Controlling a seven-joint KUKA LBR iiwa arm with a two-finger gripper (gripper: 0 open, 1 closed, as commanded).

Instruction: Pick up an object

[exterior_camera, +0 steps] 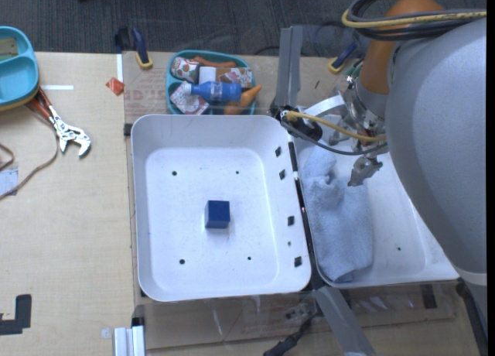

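A small blue cube (pixel 218 214) lies near the middle of the left white bin (pixel 155 192). A crumpled pale grey-blue cloth (pixel 338 219) covers the left part of the right white bin (pixel 402 246). My gripper (pixel 360 170) hangs over the upper part of the right bin, just above the cloth's top right edge, far from the cube. The big grey arm body hides the bin's right side. Nothing visibly hangs from the gripper.
A blue tub (pixel 210 83) of mixed items stands behind the left bin. A wrench (pixel 69 138) and a teal tray (pixel 15 64) lie on the wooden bench at far left. Cables (pixel 325 126) run from the arm across the bins' divide.
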